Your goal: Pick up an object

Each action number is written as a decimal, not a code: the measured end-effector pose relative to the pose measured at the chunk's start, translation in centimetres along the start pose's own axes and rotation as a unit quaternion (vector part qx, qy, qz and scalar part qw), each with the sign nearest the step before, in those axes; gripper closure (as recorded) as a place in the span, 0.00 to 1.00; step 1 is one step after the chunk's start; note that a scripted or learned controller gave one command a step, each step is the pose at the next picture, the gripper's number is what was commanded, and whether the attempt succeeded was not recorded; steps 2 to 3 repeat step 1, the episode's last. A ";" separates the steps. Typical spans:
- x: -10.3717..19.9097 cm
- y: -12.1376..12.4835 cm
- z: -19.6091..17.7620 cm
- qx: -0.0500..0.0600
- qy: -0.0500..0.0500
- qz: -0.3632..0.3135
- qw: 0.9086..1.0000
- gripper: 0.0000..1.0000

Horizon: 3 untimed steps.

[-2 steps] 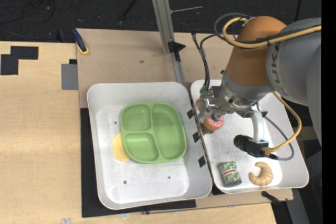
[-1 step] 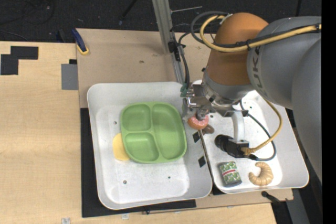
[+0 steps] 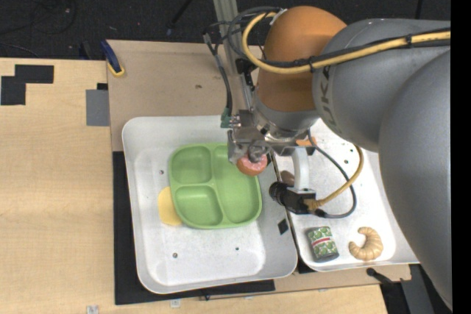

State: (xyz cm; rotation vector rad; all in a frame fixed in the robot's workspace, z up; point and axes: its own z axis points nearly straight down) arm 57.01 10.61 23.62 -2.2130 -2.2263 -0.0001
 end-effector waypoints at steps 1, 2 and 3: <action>-0.2 -0.1 0.1 0.001 -0.001 0.002 1.000 0.00; -0.2 -0.1 0.1 0.001 -0.001 0.002 1.000 0.00; -0.2 -0.1 0.1 0.001 -0.001 0.002 1.000 0.00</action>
